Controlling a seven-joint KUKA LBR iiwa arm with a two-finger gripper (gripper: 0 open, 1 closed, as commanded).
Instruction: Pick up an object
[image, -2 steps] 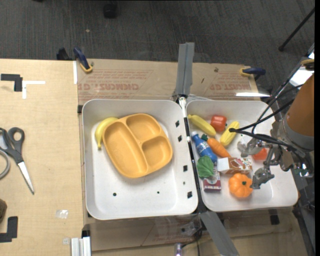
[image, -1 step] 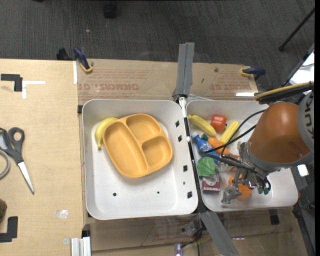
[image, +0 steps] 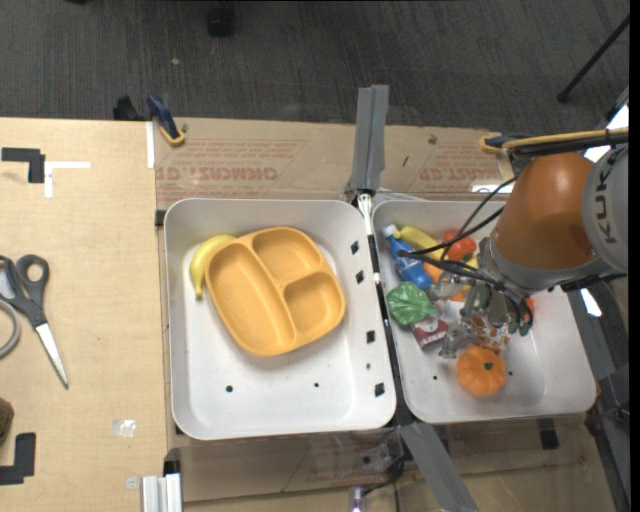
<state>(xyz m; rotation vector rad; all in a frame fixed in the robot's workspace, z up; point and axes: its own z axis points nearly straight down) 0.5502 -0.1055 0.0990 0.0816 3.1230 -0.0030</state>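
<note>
The right bin (image: 545, 385) holds a pile of small toys: an orange pumpkin (image: 482, 371) near the front, a green leafy piece (image: 408, 303), a blue bottle shape (image: 410, 268), a yellow piece (image: 418, 241) and a dark red packet (image: 432, 334). My gripper (image: 470, 328) hangs low over the middle of that pile, just above and left of the pumpkin. Its fingers are lost among the cables and toys. The orange-banded wrist (image: 545, 210) covers the bin's back right part.
The left bin (image: 200, 400) contains a yellow divided plate (image: 275, 290) with a banana (image: 203, 260) tucked against its left rim. Scissors (image: 35, 305) lie on the wooden bench far left. A grey divider post (image: 370, 140) rises between the bins at the back.
</note>
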